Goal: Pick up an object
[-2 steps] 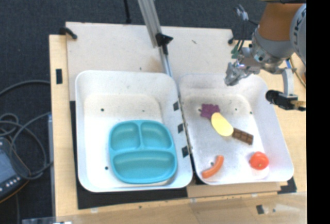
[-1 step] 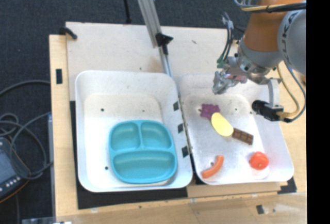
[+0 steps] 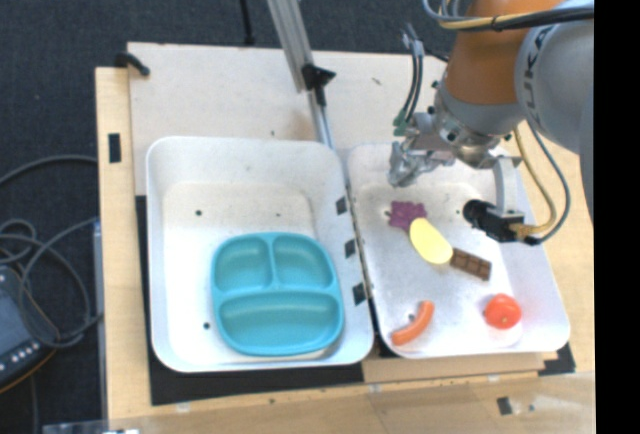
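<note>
My gripper (image 3: pixel 404 172) hangs over the far left part of the right bin (image 3: pixel 535 327), with nothing between its fingers that I can see. Just in front of it lies a small purple piece (image 3: pixel 404 214). A yellow oval object (image 3: pixel 430 242) lies beside the purple piece, touching a brown bar (image 3: pixel 470 265). An orange sausage-shaped item (image 3: pixel 413 322) lies near the bin's front rim, and a red-orange round object (image 3: pixel 501 311) sits at the front right.
The left bin (image 3: pixel 180 182) holds a teal divided plate (image 3: pixel 275 294) in its near half. A slanted metal pole (image 3: pixel 285 12) rises behind the bins. Cables lie on the floor at the left.
</note>
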